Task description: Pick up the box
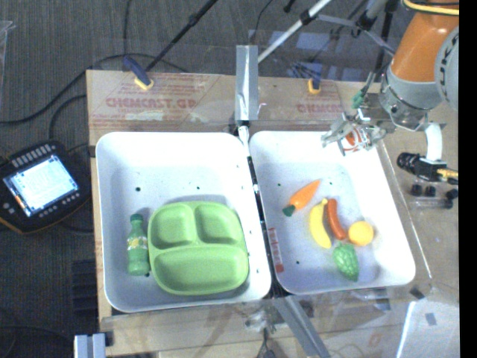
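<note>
A small red-and-white box (356,139) sits between the fingers of my gripper (353,136), held above the far edge of the right bin (395,271). The gripper is shut on it, lifted off the bin floor. The grey arm with its orange band (425,47) reaches in from the upper right. Part of the box is hidden by the fingers.
The right bin holds a carrot (304,195), a banana (320,227), a red sausage (336,218), an orange (361,233) and a green fruit (346,261). In the left bin (119,162) lie a green divided tray (198,248) and a green bottle (136,245).
</note>
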Robot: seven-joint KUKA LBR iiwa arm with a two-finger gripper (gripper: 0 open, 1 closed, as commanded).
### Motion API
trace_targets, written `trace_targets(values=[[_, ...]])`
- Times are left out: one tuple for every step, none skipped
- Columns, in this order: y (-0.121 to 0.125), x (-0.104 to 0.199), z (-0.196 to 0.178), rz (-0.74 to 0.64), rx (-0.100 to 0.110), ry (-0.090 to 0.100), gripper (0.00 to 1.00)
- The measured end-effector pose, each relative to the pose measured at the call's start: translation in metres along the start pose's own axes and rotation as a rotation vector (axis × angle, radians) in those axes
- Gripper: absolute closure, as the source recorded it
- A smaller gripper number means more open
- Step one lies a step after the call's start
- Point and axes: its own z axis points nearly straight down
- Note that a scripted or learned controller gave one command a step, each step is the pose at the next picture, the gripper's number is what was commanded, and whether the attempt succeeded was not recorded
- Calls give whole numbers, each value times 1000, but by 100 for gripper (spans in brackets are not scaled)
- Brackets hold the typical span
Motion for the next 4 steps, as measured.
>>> trace_targets(values=[[-35,-10,136,42,-2,0,0],[-35,-9,130,41,2,3,100],[-61,32,139,333,-19,-3,100],[-62,93,48,372,1,-2,100]])
